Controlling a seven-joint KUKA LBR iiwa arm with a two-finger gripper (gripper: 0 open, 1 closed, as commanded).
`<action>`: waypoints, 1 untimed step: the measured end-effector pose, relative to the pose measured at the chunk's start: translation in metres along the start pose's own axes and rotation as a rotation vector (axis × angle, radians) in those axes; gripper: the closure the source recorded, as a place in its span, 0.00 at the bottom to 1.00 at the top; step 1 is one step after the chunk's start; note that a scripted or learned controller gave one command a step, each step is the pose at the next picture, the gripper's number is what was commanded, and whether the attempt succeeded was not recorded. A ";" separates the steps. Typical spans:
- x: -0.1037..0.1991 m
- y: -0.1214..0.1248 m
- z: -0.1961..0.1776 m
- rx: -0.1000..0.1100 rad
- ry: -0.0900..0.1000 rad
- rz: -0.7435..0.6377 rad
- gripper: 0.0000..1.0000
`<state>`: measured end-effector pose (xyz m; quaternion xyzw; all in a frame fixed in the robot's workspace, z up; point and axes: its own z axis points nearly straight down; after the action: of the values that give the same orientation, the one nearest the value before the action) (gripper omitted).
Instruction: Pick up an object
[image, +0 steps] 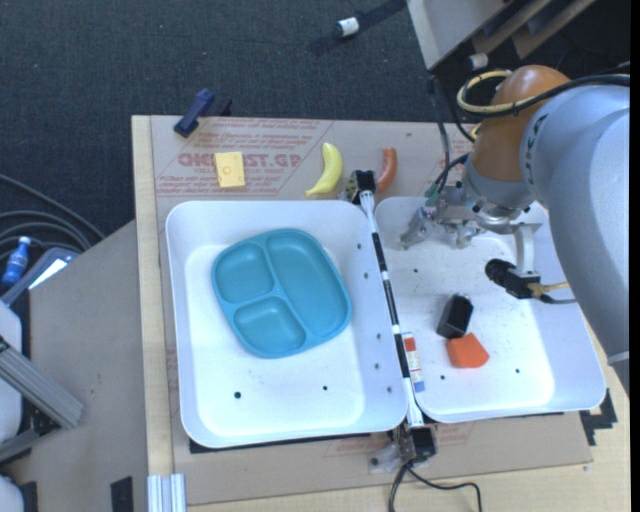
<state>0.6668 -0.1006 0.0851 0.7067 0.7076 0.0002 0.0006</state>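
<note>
A black block (455, 316) lies in the middle of the right bin (520, 395), and an orange chunk (467, 351) sits just in front of it. My gripper (437, 236) hangs over the far left part of that bin, well behind both objects. Its fingers (412, 236) stand open and nothing is between them. In the left bin (200, 380) rests a blue divided plate (281, 290).
Beyond the bins, on the brown board, lie a yellow banana (325, 170), an orange-red sausage shape (386, 168), a yellow square (229, 171) and a dark blue item (193, 113). A small red and white strip (411, 361) sits on the ridge between the bins.
</note>
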 end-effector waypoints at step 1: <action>0.000 -0.084 0.001 0.004 0.001 0.001 0.00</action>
<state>0.5829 -0.1009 0.0843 0.7071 0.7071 -0.0006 -0.0011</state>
